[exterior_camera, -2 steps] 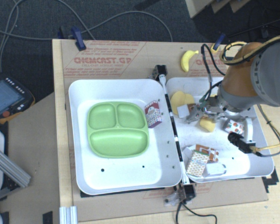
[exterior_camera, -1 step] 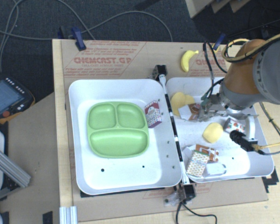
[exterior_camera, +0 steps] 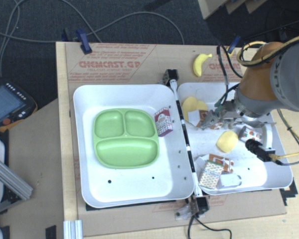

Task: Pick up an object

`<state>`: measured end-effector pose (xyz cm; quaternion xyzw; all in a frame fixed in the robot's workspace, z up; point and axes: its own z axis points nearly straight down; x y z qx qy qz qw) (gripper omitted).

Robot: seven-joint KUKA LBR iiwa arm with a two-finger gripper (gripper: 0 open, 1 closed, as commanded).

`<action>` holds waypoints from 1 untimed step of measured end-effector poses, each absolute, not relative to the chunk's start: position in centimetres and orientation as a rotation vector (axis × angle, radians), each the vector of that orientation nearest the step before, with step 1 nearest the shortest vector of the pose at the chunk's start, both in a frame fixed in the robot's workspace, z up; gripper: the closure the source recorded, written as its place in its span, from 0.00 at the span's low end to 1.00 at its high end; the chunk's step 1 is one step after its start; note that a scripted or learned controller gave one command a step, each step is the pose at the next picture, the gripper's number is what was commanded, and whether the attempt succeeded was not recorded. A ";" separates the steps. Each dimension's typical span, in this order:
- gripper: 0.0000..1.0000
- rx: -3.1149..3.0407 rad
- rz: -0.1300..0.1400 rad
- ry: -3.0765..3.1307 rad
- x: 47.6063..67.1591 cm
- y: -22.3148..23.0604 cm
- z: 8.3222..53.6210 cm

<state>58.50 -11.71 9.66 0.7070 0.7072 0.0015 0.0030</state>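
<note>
From the overhead camera we see the gripper (exterior_camera: 213, 121) low in the right bin (exterior_camera: 276, 176), near its ten o'clock corner; we cannot tell how it is set or whether it holds anything. Just beside it, at ten o'clock, lies a pale yellow piece (exterior_camera: 191, 104). A round yellow fruit (exterior_camera: 227, 141) sits at the gripper's five o'clock. The grey arm (exterior_camera: 284, 81), orange-banded, comes in from three o'clock. The left bin (exterior_camera: 89, 148) holds a green divided plate (exterior_camera: 125, 137) and a small carton (exterior_camera: 163, 121).
</note>
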 end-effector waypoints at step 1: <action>0.00 2.223 -0.001 2.222 52.8 -11.9 8.4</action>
